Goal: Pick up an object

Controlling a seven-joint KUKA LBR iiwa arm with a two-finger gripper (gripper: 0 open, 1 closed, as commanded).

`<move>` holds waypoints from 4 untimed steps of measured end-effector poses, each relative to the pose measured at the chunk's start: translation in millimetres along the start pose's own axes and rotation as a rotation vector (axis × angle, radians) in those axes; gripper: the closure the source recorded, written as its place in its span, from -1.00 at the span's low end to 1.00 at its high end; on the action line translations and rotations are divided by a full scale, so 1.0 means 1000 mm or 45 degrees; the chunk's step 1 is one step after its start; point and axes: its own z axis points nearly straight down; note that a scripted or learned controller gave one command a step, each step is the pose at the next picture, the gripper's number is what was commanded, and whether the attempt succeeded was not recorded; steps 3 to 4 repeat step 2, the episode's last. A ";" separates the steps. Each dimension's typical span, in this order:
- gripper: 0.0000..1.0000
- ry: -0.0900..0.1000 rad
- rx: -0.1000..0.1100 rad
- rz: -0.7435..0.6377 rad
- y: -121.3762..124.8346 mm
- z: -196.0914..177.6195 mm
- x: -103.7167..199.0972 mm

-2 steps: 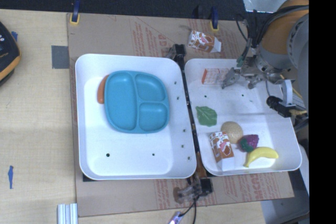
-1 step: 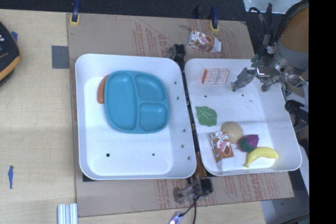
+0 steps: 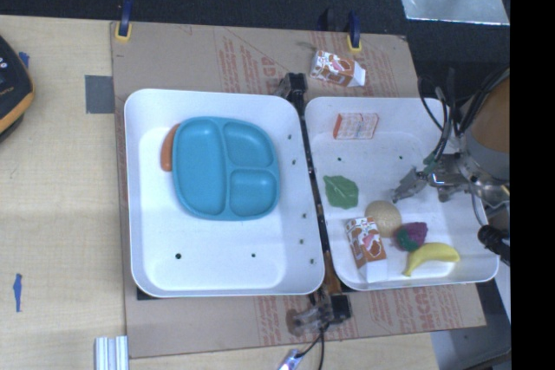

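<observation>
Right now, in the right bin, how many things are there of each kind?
Printed packets: 2, one near the far wall and one near the front
Green leaf: 1
Beige ball: 1
Purple fruit: 1
Banana: 1
Total: 6

Blue plate [image 3: 227,167], yellow banana [image 3: 431,256], green leaf [image 3: 342,191], purple grapes [image 3: 412,234].

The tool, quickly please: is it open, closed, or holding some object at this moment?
Tool: open, fingers spread, holding nothing; it hangs over the right bin, near the beige ball.
</observation>
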 end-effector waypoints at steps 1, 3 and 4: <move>-1.00 0.001 -0.002 -0.004 0.071 0.048 0.063; -1.00 -0.001 -0.001 0.001 0.004 0.048 0.009; -1.00 -0.001 -0.001 0.001 0.004 0.048 0.009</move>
